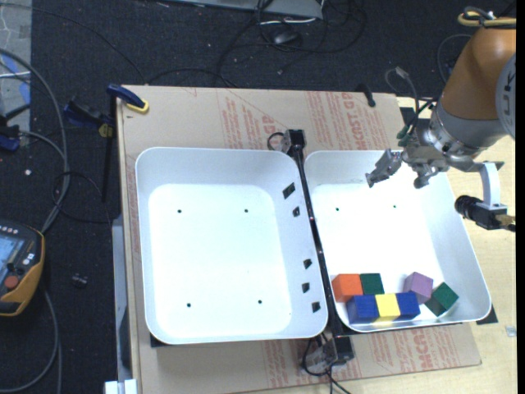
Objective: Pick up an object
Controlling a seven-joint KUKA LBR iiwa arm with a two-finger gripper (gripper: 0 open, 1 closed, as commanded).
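Lying along the near wall of the right bin (463,245) is a cluster of 7 small blocks, the candidates for pickup. The back row holds an orange block (347,285) touching a dark green block (372,283), then, a little apart, a purple block (419,285). In front of these sit a blue block (361,308), a yellow block (387,305) and a second blue block (408,304), pressed side by side in a line. A second green block (444,298) rests at the right end, tilted against the bin's corner, just beside the purple one.

The gripper (401,170) hangs over the far part of the same bin, well apart from the blocks. Its 2 fingers are spread wide with nothing between them; 1 fingertip (379,173) points toward the bin's far-left area. The grey arm with its orange band (484,56) enters from the right side.

The left bin (156,220) stands touching the right one along a black divider strip (308,220). Both bins rest on a brown cardboard sheet (221,113) printed with red lettering. A blue and yellow clamp (127,98) grips the sheet's far-left corner. Cables run over the dark floor (74,23) around the bench, and a yellow-edged handheld unit (16,265) lies at the left.
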